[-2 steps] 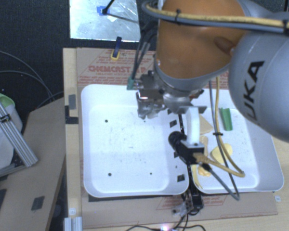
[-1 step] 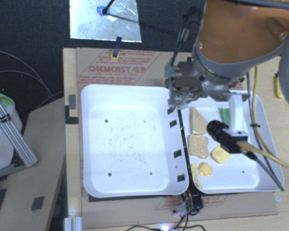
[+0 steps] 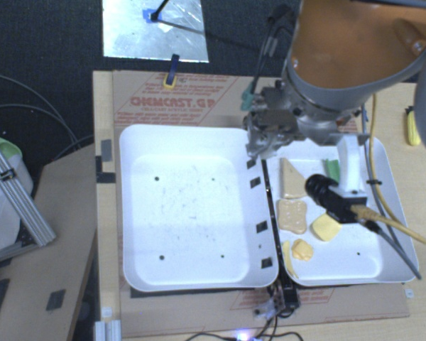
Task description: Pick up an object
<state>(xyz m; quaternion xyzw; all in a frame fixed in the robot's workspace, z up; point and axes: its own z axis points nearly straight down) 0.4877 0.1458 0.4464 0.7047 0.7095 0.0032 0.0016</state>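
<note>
Jaw condition could not be read from where I stood: the gripper (image 3: 258,150) was seen from above, under the bulk of the wrist, and nothing could be made out between the jaws. It hung over the seam where the two bins met, at the back-left corner of the right bin (image 3: 355,263), just beside the narrow end of a tan wedge (image 3: 291,177). All candidate objects lay in that right bin, grouped along its left wall. The wedge was at the back, with a tan square slab (image 3: 292,216) just in front of it. A yellow block (image 3: 326,227) sat beside the slab, and a small yellow lump (image 3: 302,250) lay nearest the front. A green piece (image 3: 331,168) lay further back, partly covered by robot hardware. This grouping against the wall mattered: a descent on the wedge would leave little room between jaws and rim. The yellow block, sitting toward open floor, was judged the easier pick. The left bin (image 3: 184,212) was judged to be the drop side. No object had yet been lifted.
</note>
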